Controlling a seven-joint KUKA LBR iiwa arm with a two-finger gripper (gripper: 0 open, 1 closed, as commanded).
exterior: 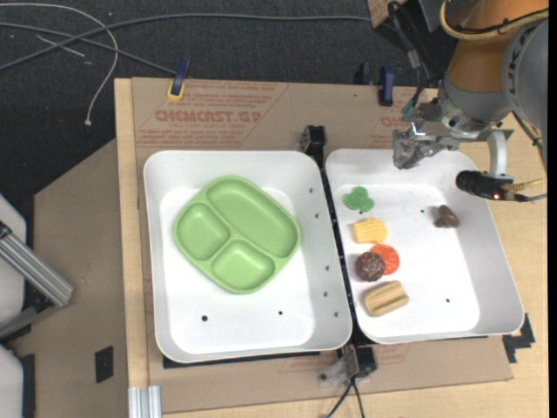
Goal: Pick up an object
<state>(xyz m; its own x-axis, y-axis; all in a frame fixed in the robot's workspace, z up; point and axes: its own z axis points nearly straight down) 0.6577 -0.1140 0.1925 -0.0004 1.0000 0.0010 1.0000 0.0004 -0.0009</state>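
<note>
Your pincer (pixel 409 157) hangs at the far edge of the right bin (pixel 487 294), just over its rim, and you cannot tell from this view how it is set; nothing shows in it. The grey arm with its orange band (pixel 487 33) comes in from the upper right. Look in the right bin for the things to pick: a green piece (pixel 358 200) near the far left corner, a yellow piece (pixel 370 230) just below it, then a dark round piece (pixel 371 266) touching a red one (pixel 386 257), and a tan roll (pixel 385 298) nearest you. A small brown piece (pixel 446 218) lies apart toward the right wall. In the left bin (pixel 174 320) you have a green divided plate (pixel 237 233). Both bins sit on the table (pixel 139 129).
</note>
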